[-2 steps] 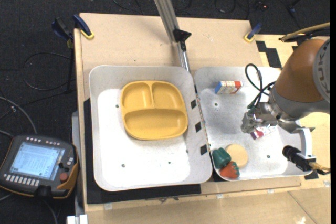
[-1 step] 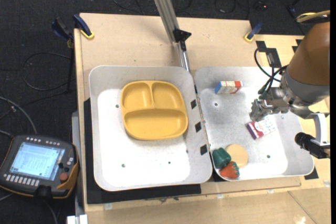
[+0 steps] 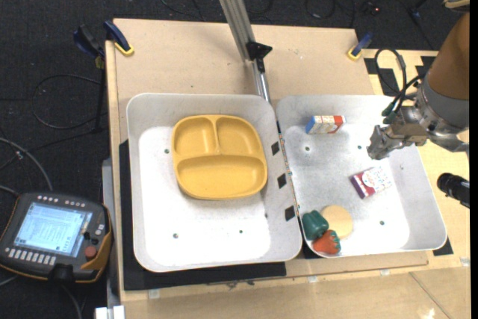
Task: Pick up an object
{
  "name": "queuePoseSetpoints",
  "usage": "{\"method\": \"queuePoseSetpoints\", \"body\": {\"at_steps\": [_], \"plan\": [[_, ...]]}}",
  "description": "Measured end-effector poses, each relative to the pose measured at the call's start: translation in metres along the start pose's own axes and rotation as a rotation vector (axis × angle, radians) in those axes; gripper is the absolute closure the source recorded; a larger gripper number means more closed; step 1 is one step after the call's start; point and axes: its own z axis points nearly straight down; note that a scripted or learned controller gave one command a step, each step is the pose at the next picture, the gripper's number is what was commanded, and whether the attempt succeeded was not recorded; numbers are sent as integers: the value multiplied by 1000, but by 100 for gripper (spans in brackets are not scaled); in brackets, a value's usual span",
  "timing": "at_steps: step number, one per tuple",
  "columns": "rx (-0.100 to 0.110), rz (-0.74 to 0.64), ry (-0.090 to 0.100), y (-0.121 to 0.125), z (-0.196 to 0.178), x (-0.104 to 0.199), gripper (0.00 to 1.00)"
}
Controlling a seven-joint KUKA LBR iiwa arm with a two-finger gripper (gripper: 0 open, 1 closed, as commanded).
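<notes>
Camera view: we see two white bins side by side on the bench. The left bin (image 3: pixel 149 183) holds a yellow divided plate (image 3: pixel 219 156), lying flat toward its far half. The right bin (image 3: pixel 418 213) holds a small red-white-blue carton (image 3: pixel 326 123) at the far side, a maroon-and-white packet (image 3: pixel 373 181) mid-right, and a cluster at the near-left corner: a green piece (image 3: pixel 314 221), a red piece (image 3: pixel 326 241) and a tan round piece (image 3: pixel 338 219), all touching. The gripper (image 3: pixel 379 143) hangs over the right bin, just beyond the packet, nothing visibly between its fingers; we cannot tell if it's released or clenched. A teach pendant (image 3: pixel 52 234) lies on the floor, near left.
</notes>
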Motion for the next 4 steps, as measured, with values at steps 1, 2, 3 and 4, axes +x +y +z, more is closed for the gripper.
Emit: {"method": "queuePoseSetpoints", "body": {"at_steps": [1, 2, 3, 4], "plan": [[5, -4, 3, 7, -2, 54, 100], [7, -5, 4, 9, -2, 108, 100], [10, -5, 4, 3, 20, 165, 100], [10, -4, 3, 5, 32, 209, 100]]}}
